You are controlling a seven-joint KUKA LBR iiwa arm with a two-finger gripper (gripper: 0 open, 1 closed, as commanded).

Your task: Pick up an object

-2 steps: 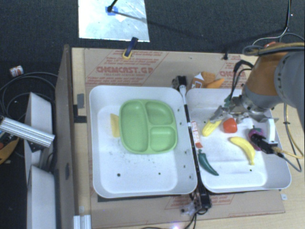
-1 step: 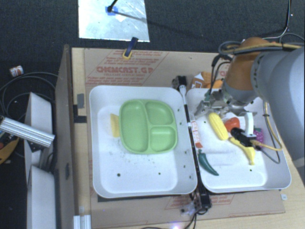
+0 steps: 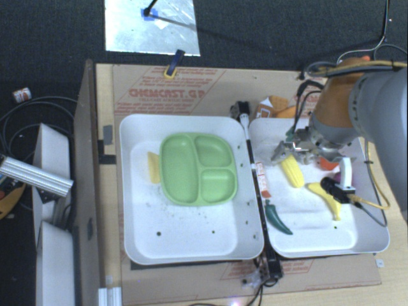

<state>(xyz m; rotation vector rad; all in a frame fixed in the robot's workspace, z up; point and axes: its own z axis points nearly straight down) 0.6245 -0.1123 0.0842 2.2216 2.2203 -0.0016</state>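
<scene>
Nearest the camera, in the shallow white plastic bin on the right (image 3: 319, 247), a dark green pepper-shaped toy (image 3: 277, 217) lies against the left wall, not far from the near-left corner. Beyond it a yellow toy banana (image 3: 329, 206) lies aslant toward the right side, and a stubby yellow toy corn cob (image 3: 292, 171) lies tilted left of the middle. In the shallow white plastic bin on the left (image 3: 191, 250), a pale green three-compartment plate (image 3: 196, 169) sits mid-bin, with a small yellow piece (image 3: 153, 167) at its left rim. My hand (image 3: 285, 150) hangs just over the cob's far end, toward the right bin's far-left corner. Whether it is wide or narrow I cannot tell.
</scene>
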